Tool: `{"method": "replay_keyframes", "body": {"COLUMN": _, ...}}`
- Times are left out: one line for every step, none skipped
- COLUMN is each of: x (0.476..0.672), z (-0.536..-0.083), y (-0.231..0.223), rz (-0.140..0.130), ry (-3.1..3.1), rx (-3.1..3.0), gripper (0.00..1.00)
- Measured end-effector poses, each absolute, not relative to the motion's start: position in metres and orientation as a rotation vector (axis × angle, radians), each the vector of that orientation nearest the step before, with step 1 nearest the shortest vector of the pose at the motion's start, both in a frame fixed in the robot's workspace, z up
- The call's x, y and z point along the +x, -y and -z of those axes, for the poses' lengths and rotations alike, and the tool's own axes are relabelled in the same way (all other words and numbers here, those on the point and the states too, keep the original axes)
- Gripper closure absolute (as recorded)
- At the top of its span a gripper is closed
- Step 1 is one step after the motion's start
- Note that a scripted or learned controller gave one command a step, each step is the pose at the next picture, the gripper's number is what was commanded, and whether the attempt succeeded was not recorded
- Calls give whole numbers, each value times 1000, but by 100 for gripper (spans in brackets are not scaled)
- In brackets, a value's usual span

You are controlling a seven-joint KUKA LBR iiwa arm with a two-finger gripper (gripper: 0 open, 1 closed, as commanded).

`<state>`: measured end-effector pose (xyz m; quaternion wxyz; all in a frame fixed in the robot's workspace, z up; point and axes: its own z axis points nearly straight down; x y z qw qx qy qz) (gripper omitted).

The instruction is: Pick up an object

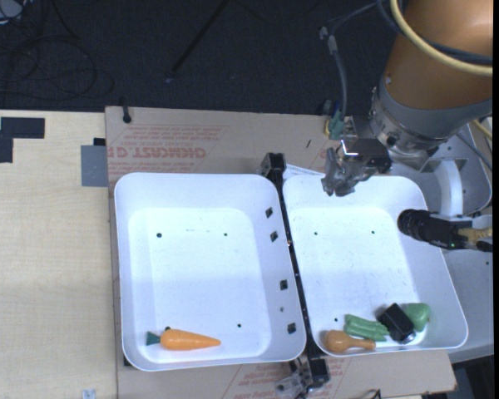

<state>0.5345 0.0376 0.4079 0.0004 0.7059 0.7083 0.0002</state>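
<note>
Gripper (341, 183) at 12 o'clock of right bin (432, 214); finger state cannot be told. Orange carrot (189, 339) at 6 o'clock of left bin (129, 223).

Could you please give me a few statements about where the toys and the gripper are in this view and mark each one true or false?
1. The carrot lies in the left bin. True.
2. The carrot sits at the far edge of its bin. False: it lies near the front edge, toward the near left corner.
3. The gripper is over the far edge of the right bin. True.
4. The black block lies alone in the middle of the right bin. False: it is in the near right corner, clustered with the green pieces and the yellow-orange piece.
5. The gripper is down among that cluster. False: it is at the opposite end of the bin.
</note>
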Motion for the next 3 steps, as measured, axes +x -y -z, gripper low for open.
{"method": "replay_keyframes", "body": {"x": 532, "z": -546, "y": -8, "rz": -14, "ry": -2212, "rx": 2216, "gripper": 100}}
{"method": "replay_keyframes", "body": {"x": 518, "z": -372, "y": 22, "rz": 25, "ry": -2227, "rx": 2236, "gripper": 100}}
{"method": "replay_keyframes", "body": {"x": 514, "z": -425, "y": -47, "rz": -3, "ry": -2230, "rx": 2213, "gripper": 100}}
